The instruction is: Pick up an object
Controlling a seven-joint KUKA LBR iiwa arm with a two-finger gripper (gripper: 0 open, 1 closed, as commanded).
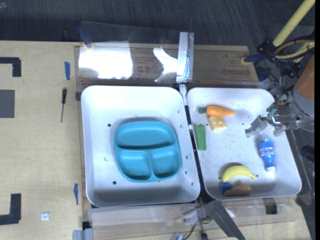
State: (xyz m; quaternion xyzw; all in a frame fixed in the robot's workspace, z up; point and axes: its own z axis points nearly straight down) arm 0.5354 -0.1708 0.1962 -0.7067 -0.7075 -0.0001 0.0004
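While the arm reaches in from the right, I see the hand (258, 125) low over the right bin (235, 98), near its right wall, with the metal fingers (252, 128) angled down and to the left. Nothing sits between them. Whether they stand apart or together I cannot tell from this slant, so I leave that open.

Candidates for the pick all lie in this bin. A blue and white bottle (267, 153) lies just below the hand, close to the right wall. A carrot (220, 111) and a pale yellow block (218, 123) touch each other near the top left, with a green stick (201, 137) along the left wall. At the near edge, a banana (238, 173) rests against a brown lump (241, 188) and a small blue piece (227, 187). The left bin (100, 104) holds a blue divided tray (147, 149).

My worries: the bottle looks round and lies on its side, so a closing pinch could roll it away or squeeze it out. It is also near the wall, and a descent there might clip the rim. The hand hangs over bare floor between bottle and carrot, so closing here would likely catch nothing. The banana cluster is crowded, and fingers may land on a neighbour instead.
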